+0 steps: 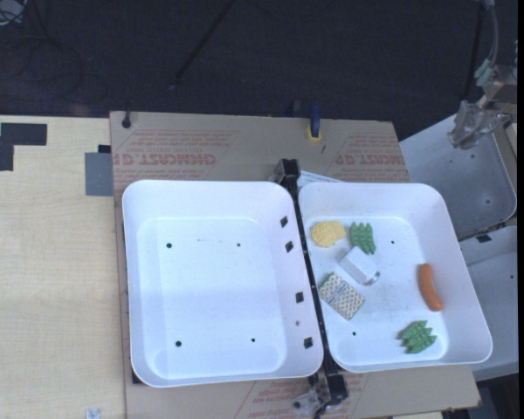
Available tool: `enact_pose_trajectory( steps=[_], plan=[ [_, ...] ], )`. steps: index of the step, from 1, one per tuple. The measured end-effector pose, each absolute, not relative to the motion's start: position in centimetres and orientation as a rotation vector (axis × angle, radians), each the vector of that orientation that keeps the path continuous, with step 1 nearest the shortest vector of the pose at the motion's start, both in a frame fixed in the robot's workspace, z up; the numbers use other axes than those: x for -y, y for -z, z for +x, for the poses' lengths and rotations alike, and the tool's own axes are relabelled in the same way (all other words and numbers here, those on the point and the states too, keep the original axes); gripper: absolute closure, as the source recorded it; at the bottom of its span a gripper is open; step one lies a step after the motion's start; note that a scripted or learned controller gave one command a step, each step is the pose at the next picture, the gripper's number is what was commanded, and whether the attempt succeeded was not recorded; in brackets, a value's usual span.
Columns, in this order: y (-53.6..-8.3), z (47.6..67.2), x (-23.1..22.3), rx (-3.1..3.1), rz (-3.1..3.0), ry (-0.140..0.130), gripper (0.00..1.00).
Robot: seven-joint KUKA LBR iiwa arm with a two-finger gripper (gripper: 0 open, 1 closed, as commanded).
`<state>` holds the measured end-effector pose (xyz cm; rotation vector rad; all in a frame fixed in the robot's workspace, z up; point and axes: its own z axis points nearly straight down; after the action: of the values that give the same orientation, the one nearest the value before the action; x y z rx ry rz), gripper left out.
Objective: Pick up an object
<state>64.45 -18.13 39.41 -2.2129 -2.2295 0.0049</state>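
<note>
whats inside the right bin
The right bin holds six things: a yellow round piece, a green leafy piece, a white block, a patterned packet, an orange sausage and a second green piece. Nothing looks covered.

The left bin [210, 295] is lying on a brown cardboard sheet [210, 151] printed with red lettering, and a second white bin [384, 201] is sitting just to its right, the two touching along a row of black clips [288, 171]. Beyond the left bin's far right corner a blue clamp [314, 125] is gripping the sheet's edge. Left of the left bin, pale wooden benchtop [44, 304] is showing a grey square [97, 174] (and black shapes [13, 142] further left).
</note>
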Motion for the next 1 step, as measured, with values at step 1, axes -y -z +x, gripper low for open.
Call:
enact_pose_trajectory(
  steps=[1],
  plan=[
    [-38.23, 55.19, 21.43, 2.214, -2.221, -0.005, 1.0]
  ],
)
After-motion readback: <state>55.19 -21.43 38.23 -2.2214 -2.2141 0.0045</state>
